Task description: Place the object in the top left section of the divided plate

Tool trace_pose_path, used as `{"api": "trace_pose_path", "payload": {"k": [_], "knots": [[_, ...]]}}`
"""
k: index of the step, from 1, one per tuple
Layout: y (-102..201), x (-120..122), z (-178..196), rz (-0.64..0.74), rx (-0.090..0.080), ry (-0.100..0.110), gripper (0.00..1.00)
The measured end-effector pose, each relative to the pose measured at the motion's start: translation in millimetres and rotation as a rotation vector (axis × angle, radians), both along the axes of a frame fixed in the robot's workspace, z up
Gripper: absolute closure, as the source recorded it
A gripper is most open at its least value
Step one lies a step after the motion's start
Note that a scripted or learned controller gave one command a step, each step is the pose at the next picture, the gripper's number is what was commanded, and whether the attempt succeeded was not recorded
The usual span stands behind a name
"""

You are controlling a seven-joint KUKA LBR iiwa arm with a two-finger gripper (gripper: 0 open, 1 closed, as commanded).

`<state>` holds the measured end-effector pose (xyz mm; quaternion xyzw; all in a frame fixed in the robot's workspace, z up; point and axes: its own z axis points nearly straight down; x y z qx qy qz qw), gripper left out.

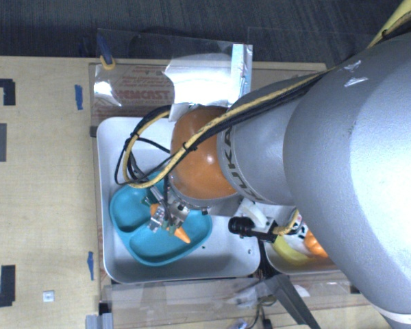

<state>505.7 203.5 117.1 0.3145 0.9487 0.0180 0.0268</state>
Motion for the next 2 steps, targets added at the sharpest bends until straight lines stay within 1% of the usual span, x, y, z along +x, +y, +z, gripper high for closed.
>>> {"api": "trace_pose_path", "payload": {"k": [1,2], "knots": [[23.4,10.5,-2.2,-0.605,0.040,0.018,1.00],[-5.1,86.2,19.6,-0.906,0.012,0.064,1.00]]}}
